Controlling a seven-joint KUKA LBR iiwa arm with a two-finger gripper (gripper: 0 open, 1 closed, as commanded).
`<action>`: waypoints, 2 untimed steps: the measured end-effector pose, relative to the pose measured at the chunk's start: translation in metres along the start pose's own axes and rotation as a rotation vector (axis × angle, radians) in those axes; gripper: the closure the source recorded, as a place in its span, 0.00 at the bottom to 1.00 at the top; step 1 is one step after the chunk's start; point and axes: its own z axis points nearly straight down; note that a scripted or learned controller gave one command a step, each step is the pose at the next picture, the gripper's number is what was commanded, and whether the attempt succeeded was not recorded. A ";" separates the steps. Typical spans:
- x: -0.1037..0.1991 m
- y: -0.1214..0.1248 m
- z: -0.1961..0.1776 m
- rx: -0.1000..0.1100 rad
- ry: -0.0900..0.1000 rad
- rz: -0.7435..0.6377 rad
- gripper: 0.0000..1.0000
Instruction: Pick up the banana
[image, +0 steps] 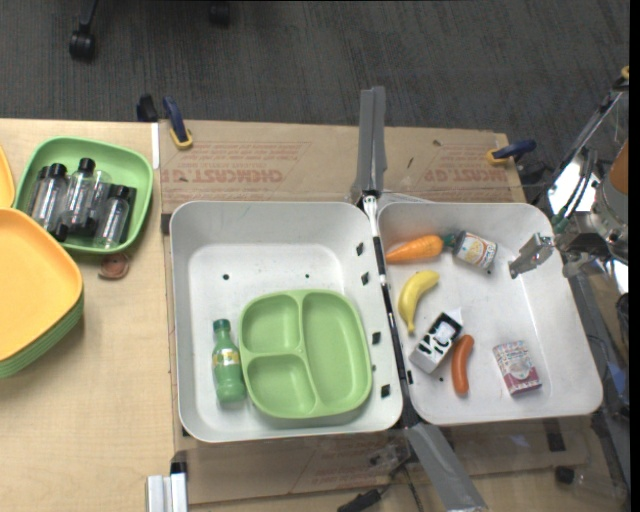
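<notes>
Two white bins are sitting side by side on the counter (120, 440). In the right bin (560, 395), one banana (415, 296) is lying near the left wall, curving downward, just below one carrot (414, 248) that is pointing toward the divider. Right of the carrot, one small jar (474, 250) is lying on its side. Below the banana, one black-and-white box (437, 342) is resting just beside one red sausage (460, 364), and one pink packet (516, 366) is lying farther right, apart from both.

The pincer (530, 256) is hovering at the right bin's upper right edge, well apart from the banana, with nothing between its fingers; how far they are spread I cannot tell at this size and angle.

In the left bin (195, 310), one green three-compartment tray (303, 352) is taking up the middle, and one green bottle (228, 362) is lying just beside its left edge.

At the far left of the counter, one green dish (135, 195) is holding four small dark-capped bottles (80, 205), and a stack of orange plates (35, 300) is sitting below it.
</notes>
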 end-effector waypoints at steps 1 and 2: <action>-0.001 0.000 -0.008 0.002 0.000 -0.002 1.00; -0.021 -0.004 -0.044 -0.003 -0.002 -0.179 1.00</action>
